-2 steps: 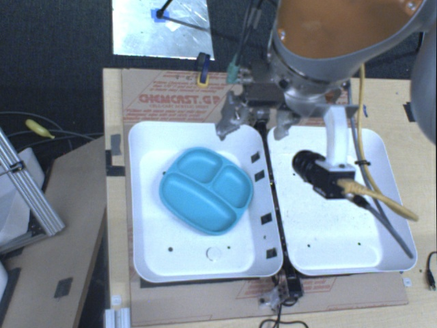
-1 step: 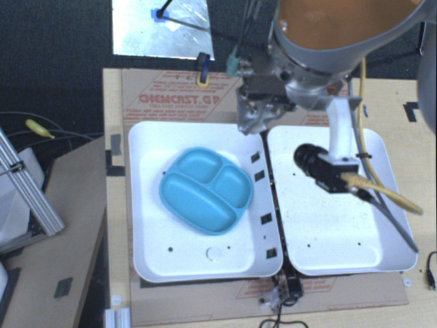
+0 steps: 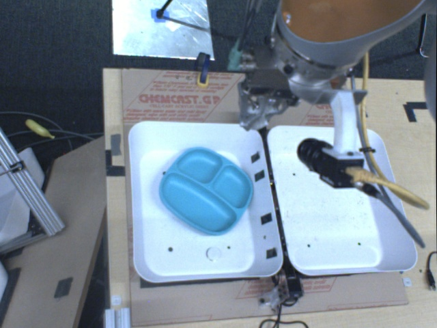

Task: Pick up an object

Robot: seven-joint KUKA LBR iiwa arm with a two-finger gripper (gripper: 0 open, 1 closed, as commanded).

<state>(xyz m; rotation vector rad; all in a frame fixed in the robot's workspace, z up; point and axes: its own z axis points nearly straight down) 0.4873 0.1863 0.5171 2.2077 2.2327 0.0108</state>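
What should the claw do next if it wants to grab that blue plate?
Probably swing toward the view's lower left and come down over the blue divided plate. The claw sits at the far rim of the left bin, near the seam between the bins, holding nothing visible, and the plate lies flat in that bin's middle, apart from it.

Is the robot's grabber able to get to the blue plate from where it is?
Probably yes. The gripper hangs at the left bin's far edge, and the blue plate lies uncovered just below it.
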